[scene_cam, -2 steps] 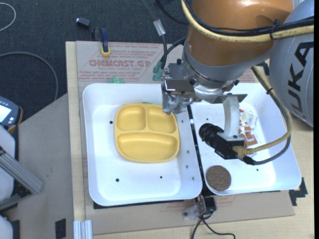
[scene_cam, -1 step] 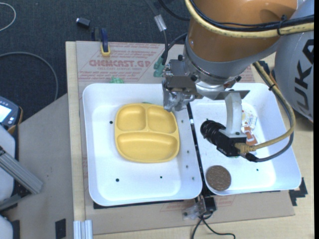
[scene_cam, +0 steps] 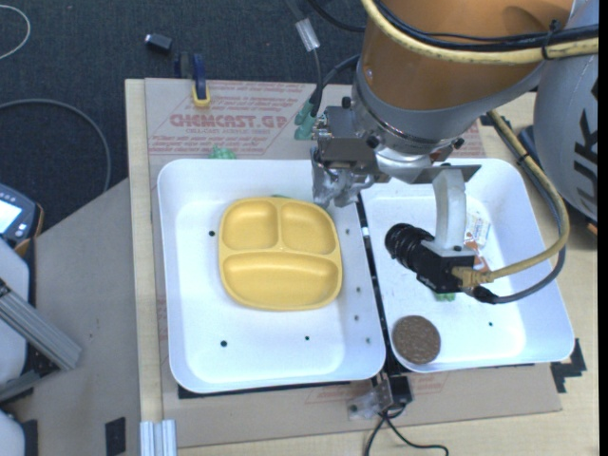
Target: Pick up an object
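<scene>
A yellow divided plate [scene_cam: 280, 253] lies in the middle of the left bin [scene_cam: 190, 283]. A brown round disc [scene_cam: 417, 339] rests at the front edge of the right bin [scene_cam: 532, 293]. A small white and orange packet [scene_cam: 477, 233] lies further back in the right bin, partly hidden by the wrist bracket. A bit of something green [scene_cam: 445, 295] peeks out below the bracket. My gripper [scene_cam: 334, 190] hangs over the back of the wall between the bins, just above the plate's far right corner. The arm's big orange and grey body covers the back of the right bin.
The bins sit on a cardboard sheet [scene_cam: 237, 112] with red print. A blue and yellow clamp [scene_cam: 199, 79] stands at its back edge. A yellow cable [scene_cam: 532, 255] loops over the right bin. Dark carpet with cables lies to the left.
</scene>
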Controlling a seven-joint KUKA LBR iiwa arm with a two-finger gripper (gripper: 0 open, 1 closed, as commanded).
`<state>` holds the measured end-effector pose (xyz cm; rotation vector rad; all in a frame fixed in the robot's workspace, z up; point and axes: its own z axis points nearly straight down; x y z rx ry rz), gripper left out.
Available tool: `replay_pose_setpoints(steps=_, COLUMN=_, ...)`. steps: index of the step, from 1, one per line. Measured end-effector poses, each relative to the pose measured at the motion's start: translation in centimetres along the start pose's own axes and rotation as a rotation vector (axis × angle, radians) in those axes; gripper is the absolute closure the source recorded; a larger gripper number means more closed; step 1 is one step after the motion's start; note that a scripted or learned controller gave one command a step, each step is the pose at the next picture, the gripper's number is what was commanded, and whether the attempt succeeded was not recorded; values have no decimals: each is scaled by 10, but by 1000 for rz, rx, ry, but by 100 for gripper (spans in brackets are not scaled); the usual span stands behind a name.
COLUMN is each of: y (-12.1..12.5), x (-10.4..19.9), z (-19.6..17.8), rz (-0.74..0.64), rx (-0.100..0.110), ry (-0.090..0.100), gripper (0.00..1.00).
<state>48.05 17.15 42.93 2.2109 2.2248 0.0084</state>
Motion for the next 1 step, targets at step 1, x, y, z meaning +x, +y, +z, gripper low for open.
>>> replay_pose_setpoints(steps=1, y=0, x=1, z=-10, rz=-1, rx=-2, ry=0, gripper=100)
